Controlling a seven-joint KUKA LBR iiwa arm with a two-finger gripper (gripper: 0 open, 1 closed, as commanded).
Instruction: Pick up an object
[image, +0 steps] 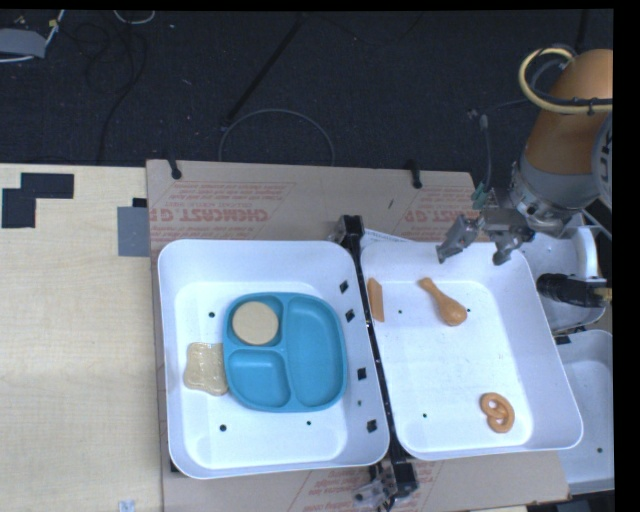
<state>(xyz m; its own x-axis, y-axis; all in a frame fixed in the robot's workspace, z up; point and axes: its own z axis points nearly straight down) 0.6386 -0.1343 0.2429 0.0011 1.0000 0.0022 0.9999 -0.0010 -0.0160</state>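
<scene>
The gripper (480, 243) hangs open and empty over the far rim of the right bin (560, 400), so it should drop straight onto the wooden spoon (444, 301) lying just below it and close across the thin handle.

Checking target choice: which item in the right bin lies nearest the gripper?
The wooden spoon, just below the gripper; the pretzel and stick lie farther off.
</scene>
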